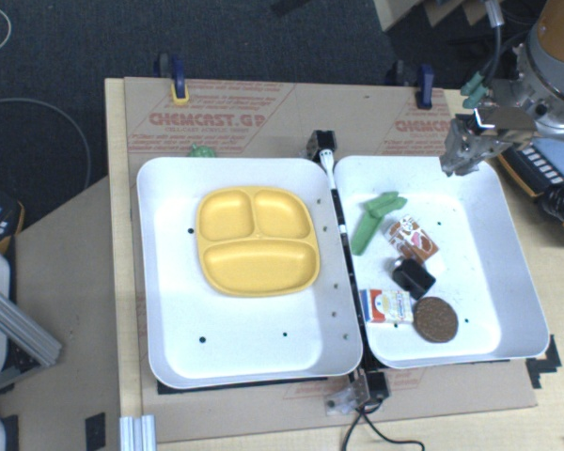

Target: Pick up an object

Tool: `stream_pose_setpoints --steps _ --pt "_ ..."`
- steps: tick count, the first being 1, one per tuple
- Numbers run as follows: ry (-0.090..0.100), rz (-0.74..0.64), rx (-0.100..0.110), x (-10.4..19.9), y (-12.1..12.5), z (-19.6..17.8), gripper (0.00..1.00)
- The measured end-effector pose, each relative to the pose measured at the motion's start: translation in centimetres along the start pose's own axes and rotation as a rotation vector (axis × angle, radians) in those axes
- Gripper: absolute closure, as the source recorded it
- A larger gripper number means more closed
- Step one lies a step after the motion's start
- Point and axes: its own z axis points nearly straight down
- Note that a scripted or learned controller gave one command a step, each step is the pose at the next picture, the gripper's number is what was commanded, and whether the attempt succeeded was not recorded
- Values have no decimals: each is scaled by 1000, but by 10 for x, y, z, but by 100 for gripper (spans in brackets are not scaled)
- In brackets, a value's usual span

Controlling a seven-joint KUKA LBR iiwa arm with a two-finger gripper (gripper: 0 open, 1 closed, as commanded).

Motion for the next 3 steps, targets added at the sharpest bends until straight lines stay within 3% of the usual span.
stream_pose_setpoints --steps 1,2,3 --pt "-1 1 25 37 0 89 100" --pt "-1 2 30 73 -46 176 100" --pt "3 -4 5 142 -40 88 100"
